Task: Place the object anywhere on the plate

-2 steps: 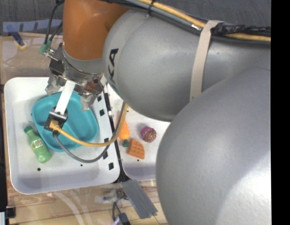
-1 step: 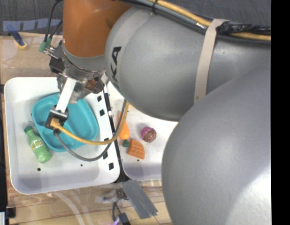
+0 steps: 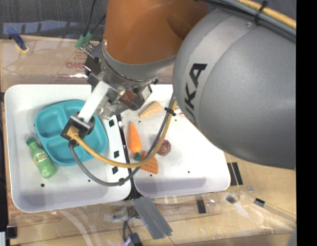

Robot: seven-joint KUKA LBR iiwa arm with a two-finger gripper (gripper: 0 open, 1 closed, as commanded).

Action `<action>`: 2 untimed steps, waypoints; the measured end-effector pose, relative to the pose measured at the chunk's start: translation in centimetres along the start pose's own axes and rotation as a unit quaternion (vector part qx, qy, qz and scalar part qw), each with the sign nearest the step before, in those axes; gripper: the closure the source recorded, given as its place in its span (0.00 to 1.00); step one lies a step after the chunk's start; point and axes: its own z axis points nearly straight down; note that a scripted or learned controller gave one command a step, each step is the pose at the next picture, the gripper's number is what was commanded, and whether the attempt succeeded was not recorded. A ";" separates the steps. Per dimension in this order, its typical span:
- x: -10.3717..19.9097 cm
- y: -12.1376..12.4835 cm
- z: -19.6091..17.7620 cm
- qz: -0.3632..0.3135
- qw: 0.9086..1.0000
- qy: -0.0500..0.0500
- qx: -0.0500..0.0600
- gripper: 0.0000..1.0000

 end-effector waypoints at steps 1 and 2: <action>-8.1 12.1 4.4 0.134 0.991 -0.005 0.002 1.00; -2.8 10.0 11.9 0.108 0.994 -0.006 0.003 1.00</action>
